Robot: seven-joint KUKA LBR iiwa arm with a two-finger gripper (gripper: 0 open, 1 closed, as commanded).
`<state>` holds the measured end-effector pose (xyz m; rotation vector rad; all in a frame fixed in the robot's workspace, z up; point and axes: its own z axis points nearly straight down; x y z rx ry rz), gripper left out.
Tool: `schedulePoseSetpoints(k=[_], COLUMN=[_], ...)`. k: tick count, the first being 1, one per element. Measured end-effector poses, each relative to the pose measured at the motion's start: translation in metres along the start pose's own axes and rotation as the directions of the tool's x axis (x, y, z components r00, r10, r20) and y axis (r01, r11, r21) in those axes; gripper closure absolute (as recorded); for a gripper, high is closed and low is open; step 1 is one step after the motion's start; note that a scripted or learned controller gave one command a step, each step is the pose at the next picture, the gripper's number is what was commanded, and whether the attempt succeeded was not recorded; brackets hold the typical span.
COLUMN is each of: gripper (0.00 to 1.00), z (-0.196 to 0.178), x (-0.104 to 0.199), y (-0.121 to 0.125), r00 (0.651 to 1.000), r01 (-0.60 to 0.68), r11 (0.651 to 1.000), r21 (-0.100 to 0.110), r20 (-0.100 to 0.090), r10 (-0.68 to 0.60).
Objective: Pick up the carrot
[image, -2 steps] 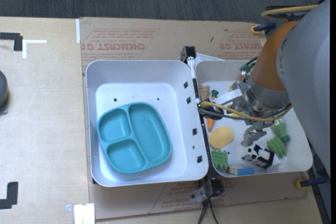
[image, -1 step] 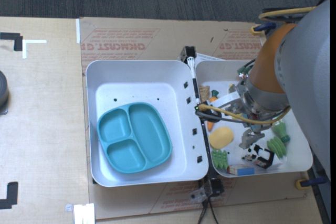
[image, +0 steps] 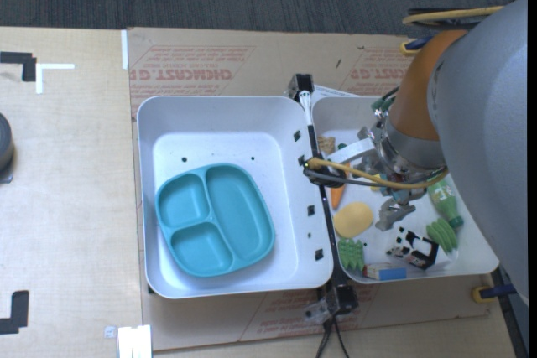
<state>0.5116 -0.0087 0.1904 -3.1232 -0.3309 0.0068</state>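
Arm (image: 487,96) hovering over right bin (image: 478,251), gripper (image: 393,210) state unclear; approach step, next descend left onto carrot (image: 336,195).

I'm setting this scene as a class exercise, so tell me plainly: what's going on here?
A grey robot arm reaches from the right over the right-hand bin, its gripper low among the toy foods. The carrot it is meant to pick up lies by the divider, beside a yellow piece, not lifted. The left bin holds a blue divided plate.
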Motion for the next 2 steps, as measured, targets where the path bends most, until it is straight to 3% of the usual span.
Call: schedulePoseSetpoints(k=[2], gripper=[0.0], z=[0.0], x=[0.0], y=[0.0], r00=[1.0], r01=[0.0], r11=[1.0], r21=[0.0], r20=[0.0], r10=[0.0])
